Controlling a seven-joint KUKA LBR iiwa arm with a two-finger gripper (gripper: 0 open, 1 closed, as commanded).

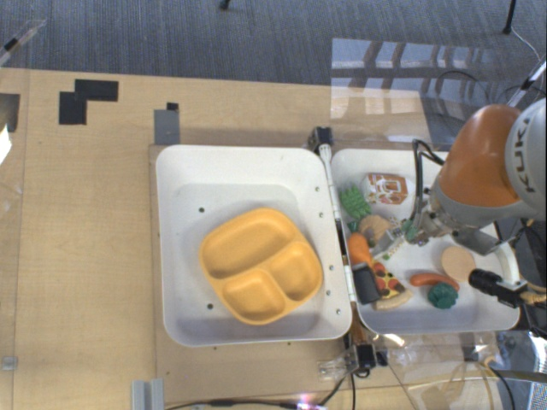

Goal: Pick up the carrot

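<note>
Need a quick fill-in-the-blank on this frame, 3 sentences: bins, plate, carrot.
1. The yellow divided plate lies in the ____ bin.
2. The carrot lies near the ____ wall of the right bin.
3. The plate has ____ compartments.

Missing words: left; left; three

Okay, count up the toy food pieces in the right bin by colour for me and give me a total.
Orange: 1, the carrot
Green: 2, the leafy piece and the round one
Red: 1, the sausage
Tan or beige: 2, the lump and the flat oval
Mixed colours: 2, the printed packet and the pizza slice
Total: 8
</note>
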